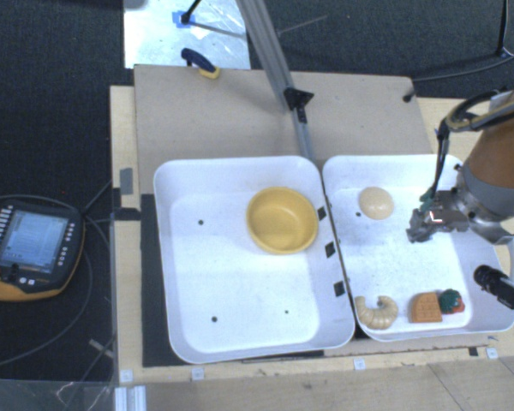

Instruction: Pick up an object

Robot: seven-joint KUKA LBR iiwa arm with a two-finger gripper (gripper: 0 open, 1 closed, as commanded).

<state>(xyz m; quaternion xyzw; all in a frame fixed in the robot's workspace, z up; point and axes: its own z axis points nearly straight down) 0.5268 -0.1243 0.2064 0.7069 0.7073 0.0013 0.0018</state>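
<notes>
The right bin (394, 264) holds a round beige bun (376, 202) at its back, a pale ridged croissant-like piece (376, 312) at its front left, and an orange cracker (426, 307) with a small green and red item (451, 300) beside it at the front right. My gripper (423, 226) hangs over the right bin's right half, just right of the bun and apart from it. Nothing shows between its fingers.
A yellow bowl (282, 219) sits in the left bin (206, 298) near its back right. A grey pole (274, 54) slants over the bench from the back. A teach pendant (30, 247) lies on the floor at the left.
</notes>
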